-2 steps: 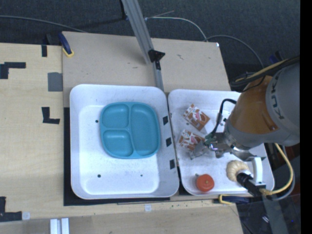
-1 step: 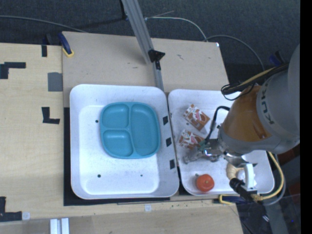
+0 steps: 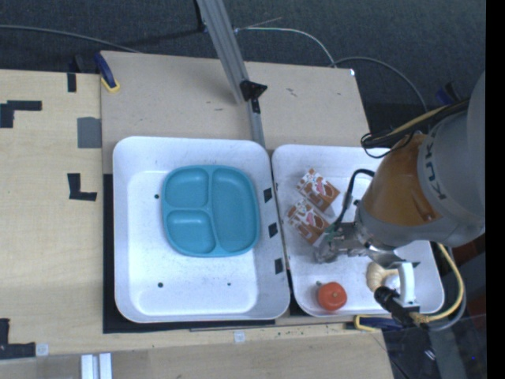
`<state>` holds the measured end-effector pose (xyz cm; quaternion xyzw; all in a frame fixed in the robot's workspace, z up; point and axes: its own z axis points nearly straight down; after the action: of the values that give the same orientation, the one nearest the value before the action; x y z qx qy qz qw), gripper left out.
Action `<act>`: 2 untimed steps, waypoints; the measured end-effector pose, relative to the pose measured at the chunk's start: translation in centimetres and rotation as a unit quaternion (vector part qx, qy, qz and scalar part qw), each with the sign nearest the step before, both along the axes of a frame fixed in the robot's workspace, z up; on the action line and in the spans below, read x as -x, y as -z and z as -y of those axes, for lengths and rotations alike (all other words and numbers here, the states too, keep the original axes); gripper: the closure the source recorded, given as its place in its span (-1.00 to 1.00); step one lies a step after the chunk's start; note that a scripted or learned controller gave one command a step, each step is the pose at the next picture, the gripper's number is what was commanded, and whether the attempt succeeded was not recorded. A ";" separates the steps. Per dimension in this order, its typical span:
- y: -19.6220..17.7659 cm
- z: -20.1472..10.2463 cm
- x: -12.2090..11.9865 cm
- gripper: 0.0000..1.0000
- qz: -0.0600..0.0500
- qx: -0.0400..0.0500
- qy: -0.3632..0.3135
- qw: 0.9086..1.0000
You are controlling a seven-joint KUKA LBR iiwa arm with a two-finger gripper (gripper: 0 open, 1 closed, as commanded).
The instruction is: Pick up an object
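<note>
My gripper reaches down into the right bin, its tips just below and right of a red-and-white snack packet. A second packet of the same kind lies a little farther back. A small red-orange fruit-like object rests near the bin's front edge, in front of the gripper. A cream-coloured object sits at the front right, partly hidden by the arm.
The left bin holds a turquoise divided plate. A grey metal bar slants down from the top to the ridge between the bins. Cables loop behind the right bin.
</note>
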<state>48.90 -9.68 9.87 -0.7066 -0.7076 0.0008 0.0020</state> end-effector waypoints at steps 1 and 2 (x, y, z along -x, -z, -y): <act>-5.3 0.7 -0.8 1.00 0.003 0.001 0.000 1.000; -11.5 0.4 -1.3 1.00 0.004 0.001 0.000 1.000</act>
<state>50.19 -10.06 21.33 -0.7064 -0.7079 -0.0013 -0.0019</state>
